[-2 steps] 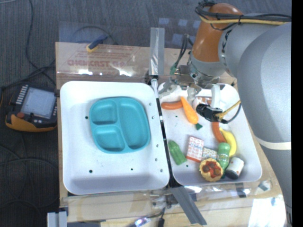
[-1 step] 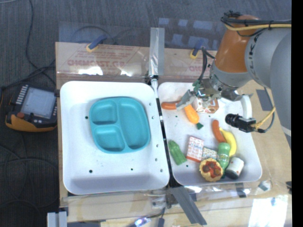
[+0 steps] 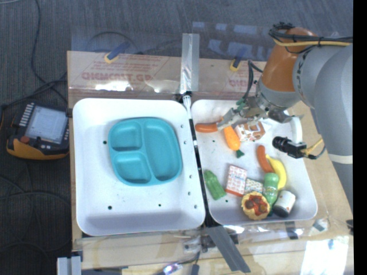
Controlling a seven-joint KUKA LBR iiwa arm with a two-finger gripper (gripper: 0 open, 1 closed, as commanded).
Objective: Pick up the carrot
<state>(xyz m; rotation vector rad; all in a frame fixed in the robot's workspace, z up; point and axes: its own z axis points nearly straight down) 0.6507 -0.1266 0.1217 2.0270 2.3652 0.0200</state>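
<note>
The carrot (image 3: 231, 137) is lying loose in the back half of the right bin (image 3: 304, 208), just beside a small red-and-white box (image 3: 252, 132), though the biggest thing on the bench (image 3: 143, 76) is the left bin (image 3: 92, 211), which is holding a blue divided plate (image 3: 145, 150). The grey arm (image 3: 321, 79) is reaching in from the right, and its claw (image 3: 245, 110) is hovering just behind the carrot, gripping nothing, how wide it is open being impossible to tell. Smaller things are crowding the right bin: a banana (image 3: 277, 169), a green pepper (image 3: 214, 184) and a sausage (image 3: 206, 127).
</note>
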